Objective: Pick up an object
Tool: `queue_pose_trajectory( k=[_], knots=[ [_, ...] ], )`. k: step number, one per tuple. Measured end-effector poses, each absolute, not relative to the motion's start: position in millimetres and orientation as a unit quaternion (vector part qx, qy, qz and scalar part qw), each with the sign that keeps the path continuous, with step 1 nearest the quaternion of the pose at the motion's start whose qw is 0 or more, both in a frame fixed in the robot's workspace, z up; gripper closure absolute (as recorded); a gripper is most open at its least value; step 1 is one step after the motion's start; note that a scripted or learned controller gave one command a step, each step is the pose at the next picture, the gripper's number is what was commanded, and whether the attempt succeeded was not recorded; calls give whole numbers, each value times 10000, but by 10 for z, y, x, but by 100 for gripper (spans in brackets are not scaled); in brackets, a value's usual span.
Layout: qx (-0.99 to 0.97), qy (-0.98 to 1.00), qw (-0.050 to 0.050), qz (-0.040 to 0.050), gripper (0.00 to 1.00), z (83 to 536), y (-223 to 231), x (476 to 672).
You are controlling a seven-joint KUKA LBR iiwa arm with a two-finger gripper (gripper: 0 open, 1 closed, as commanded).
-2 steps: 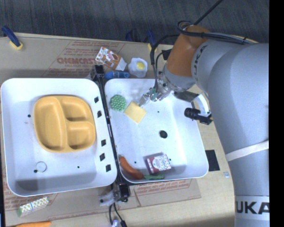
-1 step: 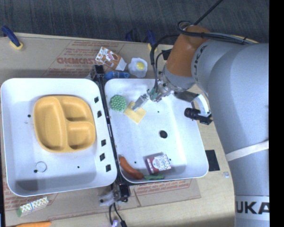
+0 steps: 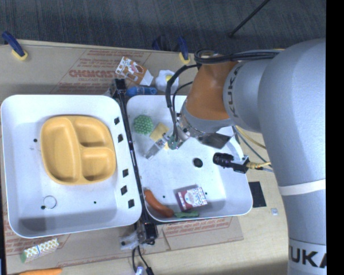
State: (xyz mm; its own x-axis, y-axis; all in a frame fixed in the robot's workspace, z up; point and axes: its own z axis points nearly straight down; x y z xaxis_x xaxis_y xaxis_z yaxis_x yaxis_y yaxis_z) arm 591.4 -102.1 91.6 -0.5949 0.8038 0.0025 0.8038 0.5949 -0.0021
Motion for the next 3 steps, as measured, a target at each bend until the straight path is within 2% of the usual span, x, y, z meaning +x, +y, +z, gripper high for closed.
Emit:
queue_pose_trajectory(
  k=[1,2,3],
  knots=[
    [-4712,-8820,2,6,0,922,-1032,6540],
    [-4595,-8882,17,8,0,914,-1058,5635],
    [-4559,-8900,0,2,0,922,-1318,6392]
  ],
)
